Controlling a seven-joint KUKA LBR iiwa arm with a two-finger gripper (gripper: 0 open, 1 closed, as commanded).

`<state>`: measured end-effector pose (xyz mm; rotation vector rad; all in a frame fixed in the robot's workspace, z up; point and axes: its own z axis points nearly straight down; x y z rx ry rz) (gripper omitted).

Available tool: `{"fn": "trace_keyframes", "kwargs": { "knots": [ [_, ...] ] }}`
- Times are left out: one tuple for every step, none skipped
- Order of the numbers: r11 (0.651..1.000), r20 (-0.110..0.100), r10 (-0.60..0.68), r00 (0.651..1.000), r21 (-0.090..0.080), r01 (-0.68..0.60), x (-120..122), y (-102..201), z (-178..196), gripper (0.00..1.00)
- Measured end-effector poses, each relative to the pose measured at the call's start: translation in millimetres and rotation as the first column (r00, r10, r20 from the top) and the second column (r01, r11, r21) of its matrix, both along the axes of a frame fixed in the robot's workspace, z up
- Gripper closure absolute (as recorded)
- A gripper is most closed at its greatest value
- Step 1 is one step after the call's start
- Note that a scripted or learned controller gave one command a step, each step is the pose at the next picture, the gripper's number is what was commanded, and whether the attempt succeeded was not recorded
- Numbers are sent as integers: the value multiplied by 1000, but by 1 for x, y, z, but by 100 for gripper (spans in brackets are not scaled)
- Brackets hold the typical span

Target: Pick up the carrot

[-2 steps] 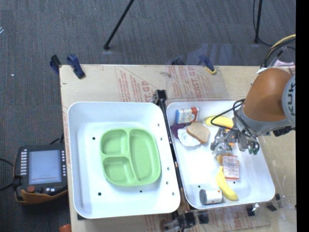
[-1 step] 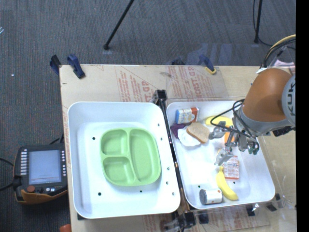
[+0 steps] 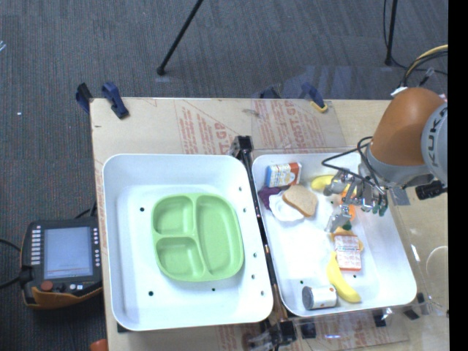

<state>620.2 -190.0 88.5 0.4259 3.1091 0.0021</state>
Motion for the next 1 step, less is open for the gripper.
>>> {"fn": "trace_keyframes", "kwargs": {
  "knots": [
    [1000,6,6,1000,0,-6,3,3,11,100]
  ]
}}
